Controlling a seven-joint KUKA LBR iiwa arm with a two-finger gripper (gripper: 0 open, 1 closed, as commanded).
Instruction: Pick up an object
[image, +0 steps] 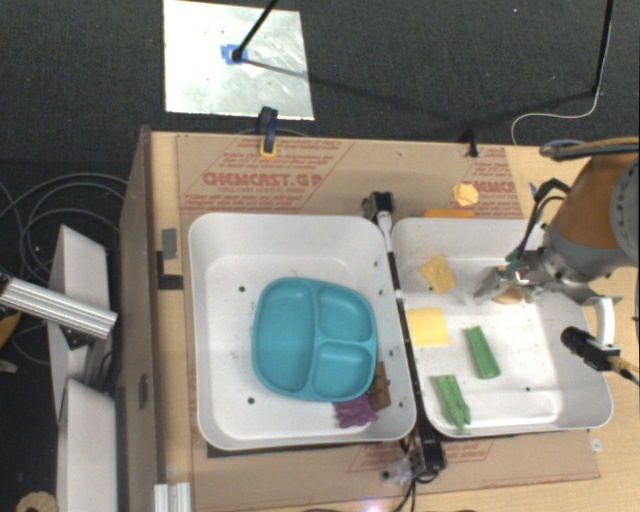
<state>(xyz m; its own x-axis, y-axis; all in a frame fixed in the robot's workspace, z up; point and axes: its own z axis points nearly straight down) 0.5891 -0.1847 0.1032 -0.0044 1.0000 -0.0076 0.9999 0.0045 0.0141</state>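
From my station I judge the pick as barely begun: nothing is lifted, and every object I can see lies on a bin floor. The arm (600, 215) reaches in from the right over the right bin (580, 410), and its gripper (508, 283) sits low near that bin's upper middle.

The fingers (490, 289) look slightly apart, angled down and to the left, with their tips right at a small tan object (512, 295) that lies on the bin floor. I cannot tell whether they touch it or merely stand over it, and I see nothing clamped between them, so I count no grasp yet.

Other candidates lie in the same bin: a yellow wedge (436, 273) to the left of the gripper, a yellow block (427, 326) below that, and 2 green sticks, the upper green stick (482, 352) near the middle and the lower green stick (451, 400) towards the front edge. The left bin (225, 410) carries a teal divided plate (313, 338), with a purple piece (352, 412) and a brown piece (381, 389) at its lower right rim.

What is left, as I read it: close on the tan object, then raise it clear of the bin.
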